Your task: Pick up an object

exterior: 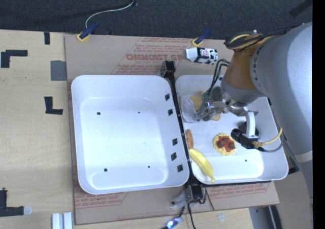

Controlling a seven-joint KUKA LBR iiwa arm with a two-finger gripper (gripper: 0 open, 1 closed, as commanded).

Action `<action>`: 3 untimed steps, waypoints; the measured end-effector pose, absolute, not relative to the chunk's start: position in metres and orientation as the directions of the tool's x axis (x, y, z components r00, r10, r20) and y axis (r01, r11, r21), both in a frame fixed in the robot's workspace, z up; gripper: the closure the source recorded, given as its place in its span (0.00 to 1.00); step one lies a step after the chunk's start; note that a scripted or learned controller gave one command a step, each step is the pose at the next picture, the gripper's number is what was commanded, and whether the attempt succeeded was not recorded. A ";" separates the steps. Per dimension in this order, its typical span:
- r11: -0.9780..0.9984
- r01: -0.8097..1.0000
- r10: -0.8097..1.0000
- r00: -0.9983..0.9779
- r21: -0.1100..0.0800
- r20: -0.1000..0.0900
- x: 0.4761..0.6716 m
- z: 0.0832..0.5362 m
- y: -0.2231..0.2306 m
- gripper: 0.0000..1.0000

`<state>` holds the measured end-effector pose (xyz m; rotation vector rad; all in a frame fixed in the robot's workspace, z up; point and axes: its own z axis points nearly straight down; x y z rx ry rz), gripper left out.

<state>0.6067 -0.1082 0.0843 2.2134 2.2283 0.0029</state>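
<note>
The 2 shallow white bins sit side by side on a brown cardboard sheet (147, 60) printed with red letters that I read as "CHEMCAST". The left white bin (122, 131) has much open floor. In the right white bin (264, 169), the metal gripper (209, 107) is low near the dividing edge, and I cannot tell its state. A clear yellowish plastic item (192, 105) lies just beside it. A yellow banana (201, 164), a small orange sausage-shaped piece (190, 138) and a round pizza toy (225, 143) lie nearer the front edge.
</note>
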 end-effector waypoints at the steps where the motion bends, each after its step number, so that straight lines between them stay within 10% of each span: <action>1: -0.002 1.000 1.000 0.002 0.016 -0.007 0.608 0.243 -0.165 1.00; 2: -0.002 1.000 1.000 0.002 0.000 -0.004 0.632 0.213 -0.227 1.00; 3: 0.000 1.000 1.000 0.000 -0.007 0.001 0.608 0.153 -0.221 1.00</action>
